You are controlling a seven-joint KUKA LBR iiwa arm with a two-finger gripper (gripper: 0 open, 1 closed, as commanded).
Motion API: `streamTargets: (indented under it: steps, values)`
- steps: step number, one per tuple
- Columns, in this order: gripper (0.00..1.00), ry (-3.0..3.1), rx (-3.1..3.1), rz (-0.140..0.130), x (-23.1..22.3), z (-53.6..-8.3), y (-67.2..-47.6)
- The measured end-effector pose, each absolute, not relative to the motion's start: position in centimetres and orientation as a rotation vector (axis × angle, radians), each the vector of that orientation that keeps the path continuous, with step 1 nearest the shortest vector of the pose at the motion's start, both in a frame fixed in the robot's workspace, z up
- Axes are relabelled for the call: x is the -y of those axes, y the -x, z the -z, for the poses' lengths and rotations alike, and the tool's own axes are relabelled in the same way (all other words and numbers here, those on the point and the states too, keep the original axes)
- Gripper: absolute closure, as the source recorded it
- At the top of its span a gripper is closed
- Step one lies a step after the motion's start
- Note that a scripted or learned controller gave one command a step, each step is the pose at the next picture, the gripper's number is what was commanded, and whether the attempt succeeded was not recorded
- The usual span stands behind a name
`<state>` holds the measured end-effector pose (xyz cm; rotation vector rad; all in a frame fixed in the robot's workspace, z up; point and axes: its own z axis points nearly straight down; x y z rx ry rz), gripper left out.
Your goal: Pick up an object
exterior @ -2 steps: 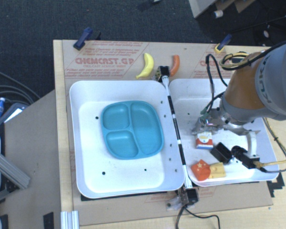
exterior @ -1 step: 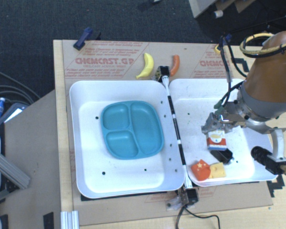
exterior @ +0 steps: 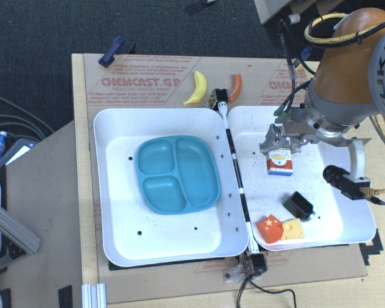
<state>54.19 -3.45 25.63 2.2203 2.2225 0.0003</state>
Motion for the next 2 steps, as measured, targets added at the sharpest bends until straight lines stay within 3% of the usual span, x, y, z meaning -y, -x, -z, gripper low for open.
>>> streamTargets:
  steps: [1,2]
  values:
    - [1.00,-2.219,-2.222,-0.001,4.4,-25.8,-56.9]
    - [1.00,-2.224,-2.223,0.002,4.3,-26.9,-53.2]
